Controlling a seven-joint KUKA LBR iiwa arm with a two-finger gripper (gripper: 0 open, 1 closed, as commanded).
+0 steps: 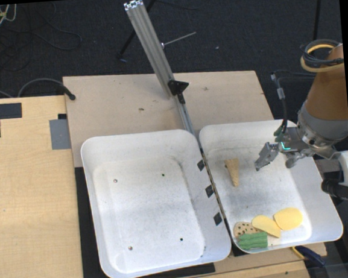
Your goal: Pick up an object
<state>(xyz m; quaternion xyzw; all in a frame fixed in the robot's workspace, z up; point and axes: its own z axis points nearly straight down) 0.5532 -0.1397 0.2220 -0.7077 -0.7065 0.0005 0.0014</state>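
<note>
**Inspector:** Report the claw and the target.

**Operator:** I have the claw [277, 155] hanging over the right bin [327, 228], fingers spread, nothing between them. The nearest object, a tan cone [232, 171], lies on the bin floor just beside the divider [206, 178], apart from the claw.

**Inspector:** Risks?

**Operator:** I judge the cone may roll or slide on the smooth floor if one finger touches first. So near the divider, a finger could also strike the bin wall. The yellow pieces [280, 221], green piece [252, 241] and cookie [243, 227] sit crowded in the corner far from the divider; a grab there could catch two.

**Inspector:** Surroundings?

**Operator:** The left bin [102, 153] sits across the divider. The bench [26, 178] is pale wood; cables lie on the dark floor [61, 30] behind it.
</note>
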